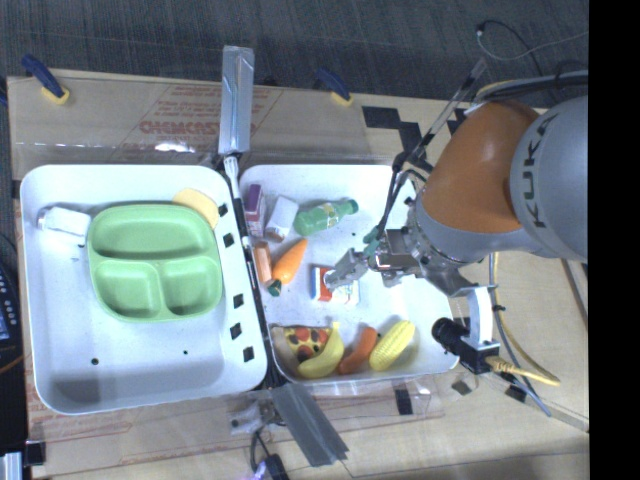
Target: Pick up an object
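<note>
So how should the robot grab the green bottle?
Probably around the green bottle's middle, coming straight down from above. It lies on its side, long and round, running left to right in the right bin, cap toward the right. Fingers set across its narrow width should fit, and there is bare floor beside it. The gripper is just below it in the camera view.

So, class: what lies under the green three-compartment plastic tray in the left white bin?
A yellow rounded object pokes out under the green three-compartment plastic tray at its far right corner, and a white item sits by its left edge. Whatever else lies beneath is covered.
</note>
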### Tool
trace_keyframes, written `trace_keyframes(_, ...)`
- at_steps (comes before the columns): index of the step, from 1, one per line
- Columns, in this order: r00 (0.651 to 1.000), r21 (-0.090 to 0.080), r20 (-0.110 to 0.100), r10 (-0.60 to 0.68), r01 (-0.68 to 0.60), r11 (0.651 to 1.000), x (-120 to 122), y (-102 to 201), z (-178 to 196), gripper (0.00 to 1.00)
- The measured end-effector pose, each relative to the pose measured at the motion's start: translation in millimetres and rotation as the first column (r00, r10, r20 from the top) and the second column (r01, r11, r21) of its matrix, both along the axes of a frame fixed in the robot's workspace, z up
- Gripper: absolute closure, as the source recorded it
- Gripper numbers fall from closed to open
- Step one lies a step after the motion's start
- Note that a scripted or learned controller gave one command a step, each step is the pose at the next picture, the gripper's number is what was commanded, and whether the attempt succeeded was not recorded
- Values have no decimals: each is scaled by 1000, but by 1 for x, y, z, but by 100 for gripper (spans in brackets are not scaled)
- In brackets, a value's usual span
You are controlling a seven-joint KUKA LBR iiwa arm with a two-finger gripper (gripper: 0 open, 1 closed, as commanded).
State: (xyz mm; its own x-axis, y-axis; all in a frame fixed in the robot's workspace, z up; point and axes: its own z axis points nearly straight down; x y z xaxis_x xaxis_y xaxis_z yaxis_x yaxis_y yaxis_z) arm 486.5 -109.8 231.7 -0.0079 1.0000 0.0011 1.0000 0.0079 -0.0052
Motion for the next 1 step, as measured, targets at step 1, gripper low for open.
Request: trace_keyframes(1,998,0,-3,60,-60,998,73,-10,-88,0)
